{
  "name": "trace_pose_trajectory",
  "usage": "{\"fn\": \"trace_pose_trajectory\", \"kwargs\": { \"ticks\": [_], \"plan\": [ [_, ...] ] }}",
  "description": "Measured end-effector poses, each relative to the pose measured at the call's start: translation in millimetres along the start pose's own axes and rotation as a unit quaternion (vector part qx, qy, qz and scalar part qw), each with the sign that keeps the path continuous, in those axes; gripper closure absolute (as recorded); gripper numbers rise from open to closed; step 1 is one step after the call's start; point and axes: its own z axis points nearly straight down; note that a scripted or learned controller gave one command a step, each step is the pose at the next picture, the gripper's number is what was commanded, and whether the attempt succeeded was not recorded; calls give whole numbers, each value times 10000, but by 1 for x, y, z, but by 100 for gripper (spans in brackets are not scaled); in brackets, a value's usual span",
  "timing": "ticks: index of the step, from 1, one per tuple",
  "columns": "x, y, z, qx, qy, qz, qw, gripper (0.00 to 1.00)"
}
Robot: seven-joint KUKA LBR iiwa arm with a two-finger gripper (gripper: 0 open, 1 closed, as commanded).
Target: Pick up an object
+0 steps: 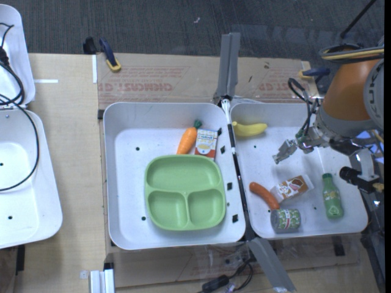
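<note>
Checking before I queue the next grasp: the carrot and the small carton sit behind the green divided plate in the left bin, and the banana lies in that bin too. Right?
Not quite. The banana lies in the right bin, near its back left corner, as the camera view shows. The carrot and small carton do sit behind the green divided plate in the left bin.

In the right bin (360, 221), bare floor lies between the banana (250, 128) at the back wall and the front cluster: sausage (264, 195), small carton (291, 187), can (286, 220) and green bottle (332, 195), all close together. In the left bin (116, 182), the green divided plate (184, 191) fills the middle, carrot (187, 140) and juice box (207, 143) just behind it; the left side lies open.
</note>
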Motion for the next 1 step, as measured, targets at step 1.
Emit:
{"fn": "trace_pose_trajectory", "kwargs": {
  "ticks": [1],
  "plan": [
    [-22,-78,18,0,9,-423,9991,0]
  ]
}}
